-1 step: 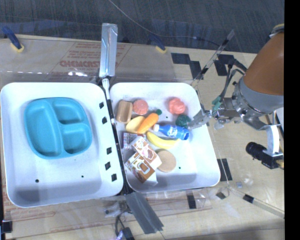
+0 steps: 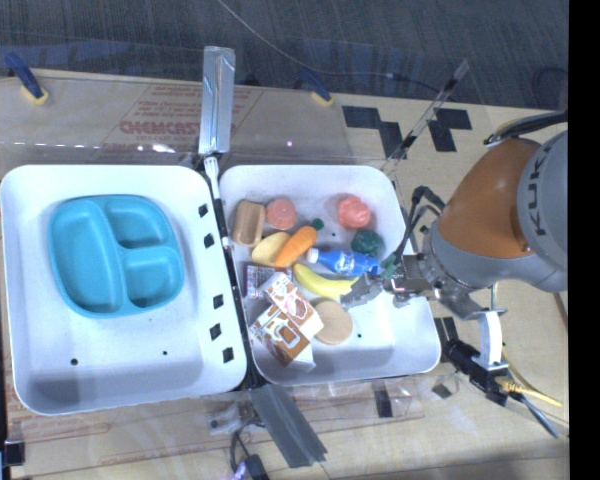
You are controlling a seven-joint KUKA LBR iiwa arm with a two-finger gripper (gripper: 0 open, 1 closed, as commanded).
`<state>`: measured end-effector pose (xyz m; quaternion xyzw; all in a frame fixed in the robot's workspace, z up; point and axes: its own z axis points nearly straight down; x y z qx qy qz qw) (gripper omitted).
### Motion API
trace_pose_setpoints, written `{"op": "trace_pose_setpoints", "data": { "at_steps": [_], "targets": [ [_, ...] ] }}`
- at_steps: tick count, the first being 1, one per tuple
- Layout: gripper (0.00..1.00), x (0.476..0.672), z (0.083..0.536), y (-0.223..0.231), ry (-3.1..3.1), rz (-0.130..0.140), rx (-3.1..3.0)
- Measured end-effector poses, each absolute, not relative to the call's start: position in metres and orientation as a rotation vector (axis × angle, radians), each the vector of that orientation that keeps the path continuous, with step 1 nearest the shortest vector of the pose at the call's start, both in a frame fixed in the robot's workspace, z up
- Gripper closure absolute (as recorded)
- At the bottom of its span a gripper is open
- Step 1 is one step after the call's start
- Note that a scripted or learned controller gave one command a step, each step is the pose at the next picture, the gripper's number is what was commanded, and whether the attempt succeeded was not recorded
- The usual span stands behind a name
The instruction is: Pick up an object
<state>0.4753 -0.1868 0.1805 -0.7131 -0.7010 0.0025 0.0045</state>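
Observation:
The right bin (image 2: 410, 343) holds a heap of toy food. In it lie a yellow banana (image 2: 320, 281), an orange carrot (image 2: 297, 244), a blue bottle (image 2: 336, 261), a tan bread piece (image 2: 247, 221), two red round fruits (image 2: 281, 213) (image 2: 354, 211), a dark green piece (image 2: 367, 242), a tan disc (image 2: 332, 321) and a printed brown-and-white packet (image 2: 285, 318). My gripper (image 2: 368, 284) is low inside this bin, right at the banana's right end and just below the blue bottle. Nothing is visibly lifted.
A light blue divided plate (image 2: 115, 250) lies in the left bin (image 2: 40, 368). A metal divider post (image 2: 217, 98) stands at the back between the bins. The grey arm with its orange band (image 2: 490, 213) hangs over the right bin's right wall.

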Motion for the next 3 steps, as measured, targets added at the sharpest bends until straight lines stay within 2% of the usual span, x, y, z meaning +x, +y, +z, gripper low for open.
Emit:
{"op": "trace_pose_setpoints", "data": {
  "at_steps": [1, 2, 3],
  "targets": [
    [0.0, 0.556, 0.099, -0.145, -2.227, -0.004, -2.223],
    [1.0, 0.555, 0.108, -0.146, -2.226, 0.001, -2.218],
    [1.0, 0.634, 0.226, -0.102, -2.331, -0.008, -2.114]
  ]
}}
